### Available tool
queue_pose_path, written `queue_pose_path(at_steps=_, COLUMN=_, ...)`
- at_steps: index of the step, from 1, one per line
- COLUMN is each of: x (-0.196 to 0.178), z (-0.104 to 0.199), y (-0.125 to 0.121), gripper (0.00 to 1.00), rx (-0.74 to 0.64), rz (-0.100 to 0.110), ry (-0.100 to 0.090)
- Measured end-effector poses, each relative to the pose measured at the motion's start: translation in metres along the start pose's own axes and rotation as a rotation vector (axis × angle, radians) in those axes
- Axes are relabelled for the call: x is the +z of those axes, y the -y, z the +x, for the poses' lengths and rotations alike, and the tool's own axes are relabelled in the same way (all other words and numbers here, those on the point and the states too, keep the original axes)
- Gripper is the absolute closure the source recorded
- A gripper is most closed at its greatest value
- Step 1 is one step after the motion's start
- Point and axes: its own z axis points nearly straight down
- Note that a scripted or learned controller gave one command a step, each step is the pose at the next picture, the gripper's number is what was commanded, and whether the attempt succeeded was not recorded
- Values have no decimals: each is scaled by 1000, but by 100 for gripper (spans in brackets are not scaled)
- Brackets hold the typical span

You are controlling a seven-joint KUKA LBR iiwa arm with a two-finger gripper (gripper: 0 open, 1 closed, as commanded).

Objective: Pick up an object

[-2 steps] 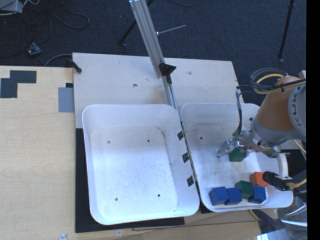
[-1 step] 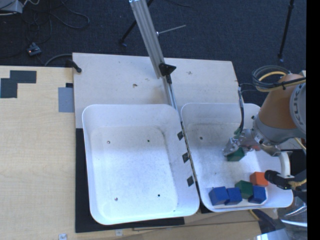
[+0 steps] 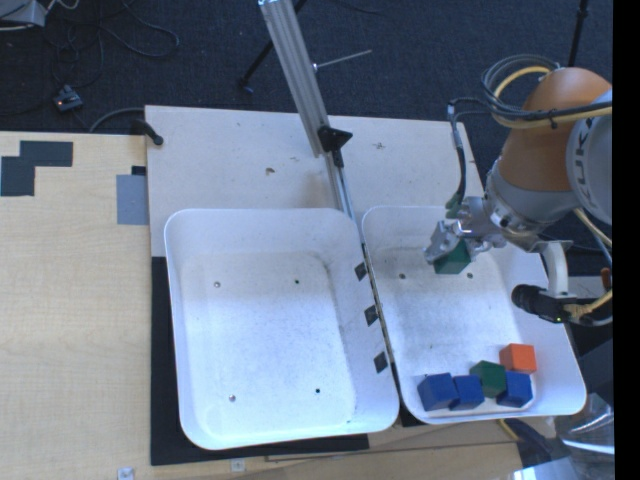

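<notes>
Arm enters from 3 o'clock, orange band above the wrist at the upper right. Gripper (image 3: 449,248) sits over the right bin (image 3: 420,230), toward that bin's 12 o'clock end. A dark green block (image 3: 454,259) shows at the fingertips, apparently pinched between the closed fingers; the view is small here, so the grip itself is not crisp. Cannot tell whether the block is clear of the bin floor.

At the right bin's 5 o'clock corner, a cluster: two blue blocks (image 3: 449,391) touching side by side, a green block (image 3: 490,374) just beside them, a third blue block (image 3: 516,388), and an orange block (image 3: 518,357) at the cluster's 1 o'clock.

Left bin (image 3: 200,230) lies at 9 o'clock of the right bin, edges touching.
</notes>
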Motion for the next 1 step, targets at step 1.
queue_pose_path(at_steps=1, x=-4, z=-47, y=-42, gripper=100, rx=8, rz=5, ry=4)
